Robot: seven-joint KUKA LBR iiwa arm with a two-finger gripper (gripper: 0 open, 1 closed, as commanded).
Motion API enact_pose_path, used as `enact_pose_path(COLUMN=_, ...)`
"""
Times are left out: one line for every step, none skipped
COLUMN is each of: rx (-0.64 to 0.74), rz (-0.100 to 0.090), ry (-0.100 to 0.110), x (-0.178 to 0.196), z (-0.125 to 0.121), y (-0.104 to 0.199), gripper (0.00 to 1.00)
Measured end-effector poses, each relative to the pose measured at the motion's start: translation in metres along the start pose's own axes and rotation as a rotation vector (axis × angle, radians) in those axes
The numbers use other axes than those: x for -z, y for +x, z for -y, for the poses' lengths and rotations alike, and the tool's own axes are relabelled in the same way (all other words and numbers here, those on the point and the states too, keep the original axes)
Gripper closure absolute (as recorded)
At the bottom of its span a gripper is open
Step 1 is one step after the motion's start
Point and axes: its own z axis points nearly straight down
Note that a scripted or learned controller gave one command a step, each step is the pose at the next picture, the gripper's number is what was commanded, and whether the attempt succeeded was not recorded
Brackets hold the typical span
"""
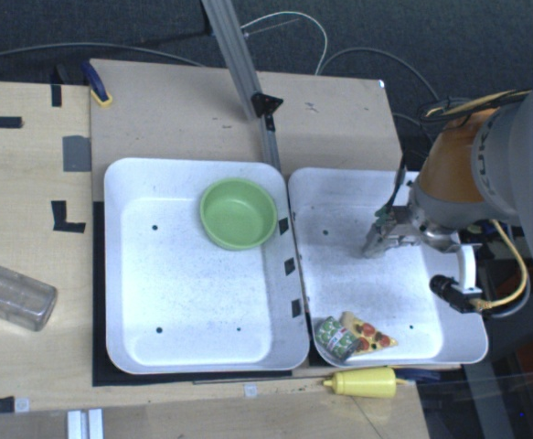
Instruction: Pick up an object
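Reach looks like the step in hand: seen from above, the gripper [378, 241] is low in the right bin [335, 199], near the middle of its floor toward the right wall, and nothing shows between its fingers; whether they are spread or closed I cannot tell from this slant. Candidates lie elsewhere. A packet [350, 334] sits at the right bin's front edge near its front-left corner, well apart from the gripper. A green bowl [238, 213] rests in the left bin [147, 282], close to its back-right corner. By my judgement, the next move calls for travel toward the front edge to get over the packet, then a descent. The arm [472, 167] enters over the right wall, wrist bent down, orange band above.
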Motion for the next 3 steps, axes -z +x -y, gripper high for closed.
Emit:
enact_pose_path(rx=0.000, rz=0.000, ry=-0.004, x=0.052, z=-0.005, y=0.010, gripper=1.00)
enact_pose_path(rx=-0.002, rz=0.001, ry=-0.004, x=0.099, z=-0.006, y=0.002, gripper=1.00)
enact_pose_path(rx=-0.001, rz=0.001, ry=-0.006, x=0.158, z=-0.015, y=0.006, gripper=1.00)
